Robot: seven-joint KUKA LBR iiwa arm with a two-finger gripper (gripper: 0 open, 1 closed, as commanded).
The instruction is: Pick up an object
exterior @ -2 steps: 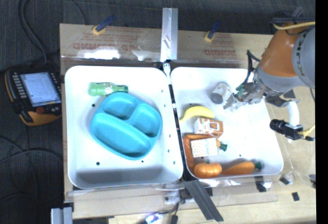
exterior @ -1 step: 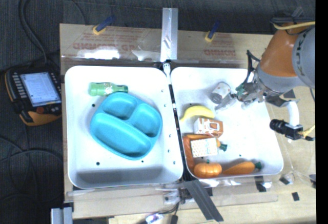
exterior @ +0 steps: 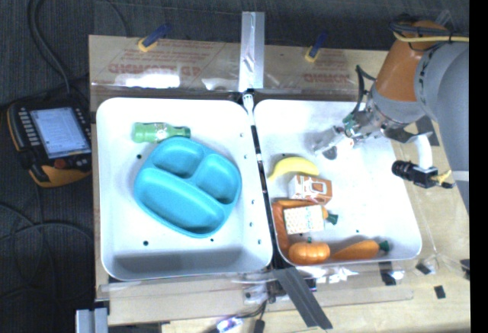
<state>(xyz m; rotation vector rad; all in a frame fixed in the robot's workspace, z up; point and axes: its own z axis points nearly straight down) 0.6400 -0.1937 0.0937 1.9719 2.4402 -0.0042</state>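
Banana (exterior: 295, 167), smooth, curved and yellow, lies in the right bin (exterior: 396, 206) above a small printed carton (exterior: 311, 188) whose writing is too small to read. Gripper (exterior: 329, 142) hovers over bare bin floor nearby; whether the jaws are spread cannot be told. A glossy blue divided tray (exterior: 187, 184) fills the left bin (exterior: 114, 194).

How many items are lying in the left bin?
2. A green bottle lies near the bin's far left corner, and a blue divided tray sits in the middle, just in front of the bottle. Something small could be hidden under the tray.
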